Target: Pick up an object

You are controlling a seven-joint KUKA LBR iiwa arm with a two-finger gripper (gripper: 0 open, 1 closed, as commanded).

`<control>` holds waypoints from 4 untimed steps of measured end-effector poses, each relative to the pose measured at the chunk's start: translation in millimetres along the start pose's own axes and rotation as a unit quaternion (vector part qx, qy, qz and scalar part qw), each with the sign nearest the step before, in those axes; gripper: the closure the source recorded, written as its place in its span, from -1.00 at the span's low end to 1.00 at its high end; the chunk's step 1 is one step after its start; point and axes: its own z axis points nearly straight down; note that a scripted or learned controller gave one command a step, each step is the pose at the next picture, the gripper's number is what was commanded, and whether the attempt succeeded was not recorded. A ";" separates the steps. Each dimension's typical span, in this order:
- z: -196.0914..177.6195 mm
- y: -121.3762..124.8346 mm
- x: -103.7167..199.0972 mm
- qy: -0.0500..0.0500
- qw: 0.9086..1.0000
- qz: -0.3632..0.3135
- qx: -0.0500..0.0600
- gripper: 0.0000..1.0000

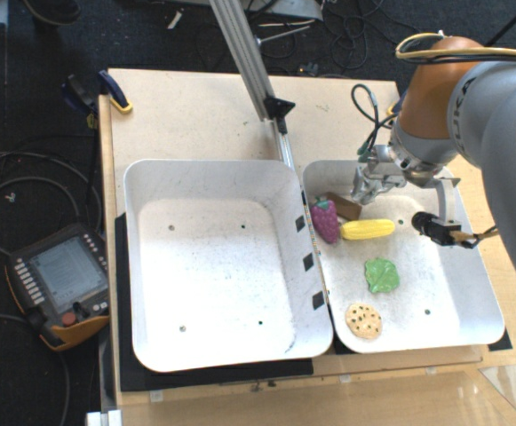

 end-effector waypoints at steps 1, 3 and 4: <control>-62.2 8.4 1.3 0.001 1.000 -0.002 -0.002 1.00; -123.6 8.5 59.5 0.002 1.000 -0.004 0.001 1.00; -110.1 -4.9 113.2 0.002 1.000 -0.004 0.003 1.00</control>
